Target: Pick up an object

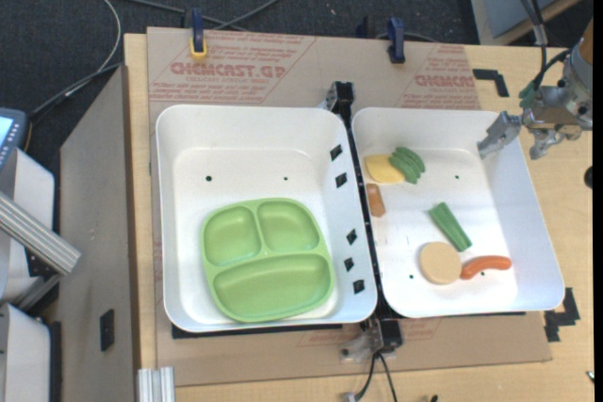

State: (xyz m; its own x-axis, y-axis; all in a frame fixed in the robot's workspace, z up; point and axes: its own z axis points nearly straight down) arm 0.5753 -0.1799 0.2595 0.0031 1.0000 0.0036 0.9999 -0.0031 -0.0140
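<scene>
Left white plastic bin: holds a light-green three-compartment plastic tray, lying flat toward the near side. Nothing on the tray's compartments.

Right white plastic bin: scattered toy food. Against the left wall, a small orange-brown sausage-shaped piece. Just above it, a yellow rounded piece, touching a dark-green leafy piece on its right. Near the middle, a green elongated pod-like piece, lying at a slant. Below it, a tan round disc, touching a red-orange chili-shaped piece on its right.

Far right, over the right bin's upper right rim: grey two-finger gripper, reaching in from the right edge. One grey finger seen pointing left and down over the rim; jaw state impossible to tell from this angle. Nothing visible between the fingers. All food pieces well apart from the gripper, lying lower and to its left; nearest are the dark-green leafy piece and the green pod.
</scene>
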